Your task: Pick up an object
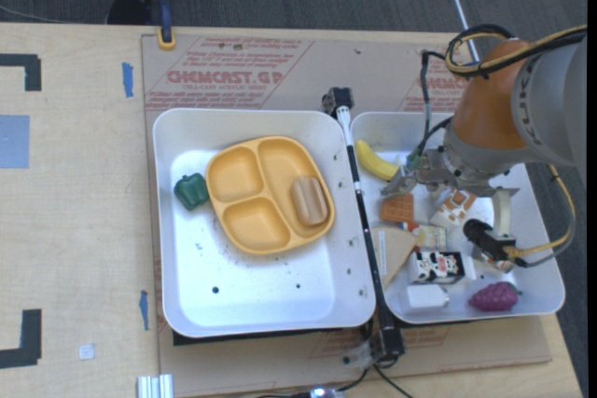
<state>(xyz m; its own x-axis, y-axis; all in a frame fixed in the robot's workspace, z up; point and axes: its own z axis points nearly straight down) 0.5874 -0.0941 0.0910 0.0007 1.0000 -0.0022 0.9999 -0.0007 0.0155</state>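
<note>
Camera view, looking down at a slant. Two white bins sit side by side at frame centre. The left bin [177, 294] holds a yellow divided plate [269, 195] with a tan bread-like piece [311, 200] in its right compartment, and a green pepper toy [191, 190] just beside the plate's left edge.

The right bin [546, 289] holds the clutter: a yellow banana [375, 161] at its upper left, an orange block [397, 210] below that, a beige wedge [395, 254], a black-and-white carton [437, 267], a white block [427, 297] and a purple grape cluster [493, 296] at lower right.

The arm enters from the right of frame; the gripper [431, 174] sits low over the upper middle of the right bin, near the banana and orange block. Its state cannot be told, and nothing is visibly held.

Judgement: the banana is the likeliest target. It appears a light, rigid plastic toy with a smooth, slippery curve; a grasp across its narrow mid-body should seat best. Its tapered ends would likely squirt out.
</note>
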